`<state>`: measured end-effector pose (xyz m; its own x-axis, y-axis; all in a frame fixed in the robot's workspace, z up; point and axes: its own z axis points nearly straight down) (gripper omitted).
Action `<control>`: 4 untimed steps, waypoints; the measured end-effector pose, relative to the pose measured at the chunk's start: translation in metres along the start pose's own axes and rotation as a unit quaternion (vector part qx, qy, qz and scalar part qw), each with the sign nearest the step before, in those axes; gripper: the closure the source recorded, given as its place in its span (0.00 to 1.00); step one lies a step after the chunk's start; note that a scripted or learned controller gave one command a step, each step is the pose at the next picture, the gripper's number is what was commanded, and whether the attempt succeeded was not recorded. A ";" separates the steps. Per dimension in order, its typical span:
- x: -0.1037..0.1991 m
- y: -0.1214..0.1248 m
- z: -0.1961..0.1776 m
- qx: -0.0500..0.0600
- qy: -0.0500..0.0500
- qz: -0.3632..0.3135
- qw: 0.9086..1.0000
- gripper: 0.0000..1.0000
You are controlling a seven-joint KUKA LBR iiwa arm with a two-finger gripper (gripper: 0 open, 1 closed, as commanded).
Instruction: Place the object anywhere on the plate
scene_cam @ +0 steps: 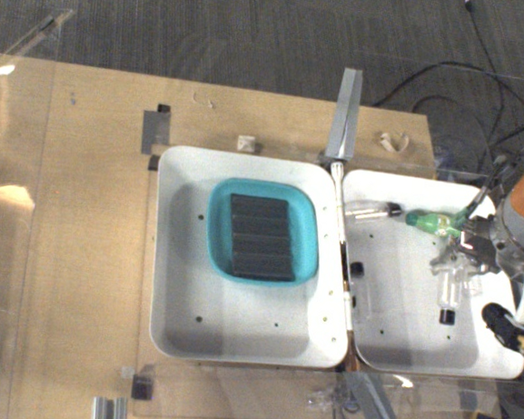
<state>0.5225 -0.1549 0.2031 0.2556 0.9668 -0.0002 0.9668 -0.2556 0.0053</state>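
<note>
Our gripper (449, 289) hangs over the right bin (397, 330), and we cannot tell if it is open or closed. We see the green thing (427, 221) lying in that bin near it. The blue plate (307, 234) sits in the left bin (179, 320) with a dark bumpy block (260, 237) on it.

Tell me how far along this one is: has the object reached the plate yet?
Not yet. Done: nothing visibly; the teal plate in the left bin carries just a dark ribbed insert. In hand: the end effector is low in the right bin beside the green-tipped object, but a grasp can't be confirmed. Left: secure the object, carry it across the divider, and set it on the plate.
</note>
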 end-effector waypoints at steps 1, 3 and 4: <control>0.045 -0.048 0.027 0.002 0.000 -0.053 0.999 1.00; 0.046 -0.046 0.016 0.000 0.001 -0.054 0.999 0.00; -0.033 -0.026 -0.075 -0.001 0.000 -0.019 1.000 0.00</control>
<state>0.4887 -0.1806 0.2780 0.2179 0.9760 -0.0007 0.9759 -0.2179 0.0068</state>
